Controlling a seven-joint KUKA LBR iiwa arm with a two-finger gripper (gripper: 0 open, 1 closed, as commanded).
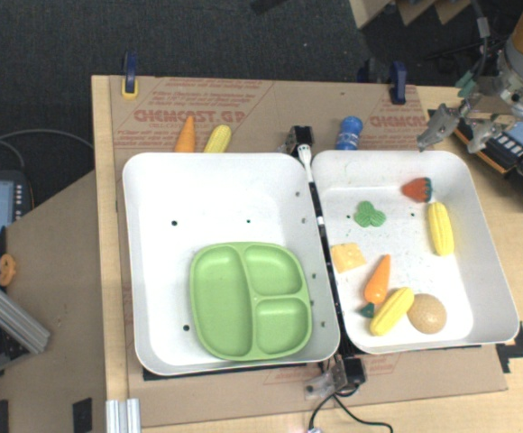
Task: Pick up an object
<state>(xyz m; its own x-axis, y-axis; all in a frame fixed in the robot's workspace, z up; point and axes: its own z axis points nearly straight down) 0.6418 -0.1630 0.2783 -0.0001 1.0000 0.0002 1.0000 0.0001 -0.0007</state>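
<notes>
Your gripper [442, 124] hangs above the right bin's [487, 242] far rim with nothing between its fingers; you can't tell whether they are spread or pressed together. Look in that bin for a strawberry [416, 188], corn cob [439, 227], broccoli [368, 215], cheese [348, 257], carrot [378, 280], second corn cob [391, 311] and potato [426, 314]. Your left bin [153, 206] bears a green divided plate [250, 300].

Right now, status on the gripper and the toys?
Gripper above right bin's far corner, holding nothing. Toy carrot, corn, strawberry lie untouched. Path open.
</notes>
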